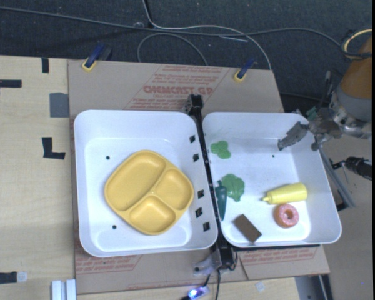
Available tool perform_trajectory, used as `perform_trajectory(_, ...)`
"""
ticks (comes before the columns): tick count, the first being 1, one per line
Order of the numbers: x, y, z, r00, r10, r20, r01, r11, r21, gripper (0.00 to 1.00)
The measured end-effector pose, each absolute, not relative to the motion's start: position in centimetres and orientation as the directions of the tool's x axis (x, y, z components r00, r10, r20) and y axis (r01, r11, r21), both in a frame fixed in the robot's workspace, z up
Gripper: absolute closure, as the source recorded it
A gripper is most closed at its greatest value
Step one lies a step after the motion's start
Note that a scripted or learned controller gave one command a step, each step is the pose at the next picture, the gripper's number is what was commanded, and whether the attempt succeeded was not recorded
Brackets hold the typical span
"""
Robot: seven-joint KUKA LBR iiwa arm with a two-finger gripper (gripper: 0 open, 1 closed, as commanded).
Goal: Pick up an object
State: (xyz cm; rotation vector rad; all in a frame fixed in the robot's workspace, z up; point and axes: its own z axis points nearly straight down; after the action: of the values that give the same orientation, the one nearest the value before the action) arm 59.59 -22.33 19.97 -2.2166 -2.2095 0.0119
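Camera view: hand (305, 137) spread, holding nothing, above right bin (312, 167) with six items; left bin (87, 167), one yellow plate (149, 192)

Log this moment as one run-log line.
gripper: open, over right bin top edge | held: nothing | yellow bottle, pink donut: untouched | yellow plate: left bin

Arm (356, 83): cut off by the right edge, upper links out of frame. Gripper (305, 137): small and blurred; spacing of the jaws cannot be determined. Dark green item (221, 200): partly tucked under the leafy green piece (232, 186), shape unclear. Bench (25, 167): cut off at the left and bottom edges.
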Motion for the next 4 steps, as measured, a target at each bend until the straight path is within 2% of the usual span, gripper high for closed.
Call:
perform_trajectory(1, 59.9, -22.3, 20.7, -0.001, 1.000, 0.000, 1.000, 0.001, -0.002, 0.00)
perform_trajectory(2, 59.6, -21.8, 14.2, -0.001, 1.000, 0.001, 1.000, 0.001, -0.008, 0.00)
perform_trajectory(3, 59.5, -21.7, 8.7, -0.002, 1.000, -0.001, 1.000, 0.002, -0.004, 0.00)
perform_trajectory(4, 59.7, -21.7, 10.0, -0.002, 1.000, -0.001, 1.000, 0.002, -0.003, 1.00)
